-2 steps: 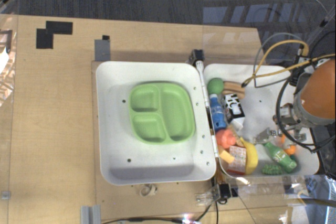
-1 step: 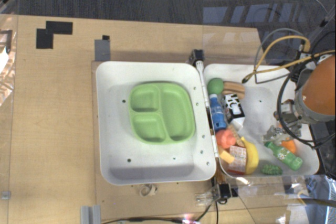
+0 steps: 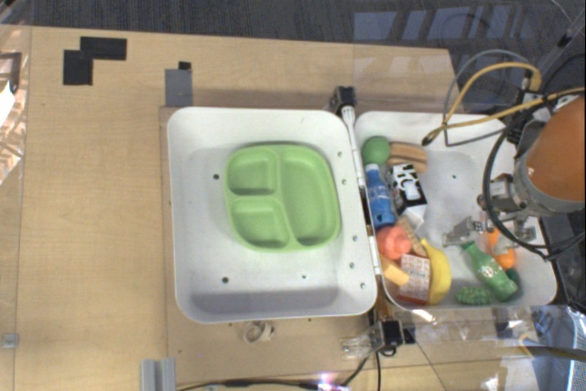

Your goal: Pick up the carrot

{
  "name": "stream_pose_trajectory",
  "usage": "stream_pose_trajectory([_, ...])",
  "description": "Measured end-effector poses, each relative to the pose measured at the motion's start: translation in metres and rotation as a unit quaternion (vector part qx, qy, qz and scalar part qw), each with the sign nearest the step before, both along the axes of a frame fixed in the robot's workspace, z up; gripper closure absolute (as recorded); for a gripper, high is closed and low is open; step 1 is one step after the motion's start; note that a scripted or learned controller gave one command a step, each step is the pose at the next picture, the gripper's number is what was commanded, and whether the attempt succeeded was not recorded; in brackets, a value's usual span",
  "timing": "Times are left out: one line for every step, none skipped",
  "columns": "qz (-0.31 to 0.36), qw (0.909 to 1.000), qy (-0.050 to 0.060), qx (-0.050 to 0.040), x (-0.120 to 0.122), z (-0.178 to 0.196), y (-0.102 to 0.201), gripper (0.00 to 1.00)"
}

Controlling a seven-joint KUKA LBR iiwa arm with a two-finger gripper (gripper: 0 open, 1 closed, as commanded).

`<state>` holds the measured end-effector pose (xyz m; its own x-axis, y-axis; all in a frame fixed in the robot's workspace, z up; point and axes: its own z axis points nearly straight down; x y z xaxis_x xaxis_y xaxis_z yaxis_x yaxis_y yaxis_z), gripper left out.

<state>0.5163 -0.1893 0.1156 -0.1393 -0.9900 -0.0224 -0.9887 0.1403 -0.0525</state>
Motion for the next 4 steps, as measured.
stream_pose_trajectory([0.088, 0.996, 0.014, -0.0017, 0.036, -0.024, -0.002, 0.0])
stream_pose_trajectory([0.195, 0.9807, 0.012, -0.0056, 0.024, -0.024, 0.003, 0.0])
stream_pose_trajectory([0.289, 0.9571, 0.006, -0.0106, -0.017, -0.023, 0.005, 0.0])
stream_pose_trajectory([0.286, 0.958, 0.006, -0.0137, -0.015, -0.013, 0.003, 1.0])
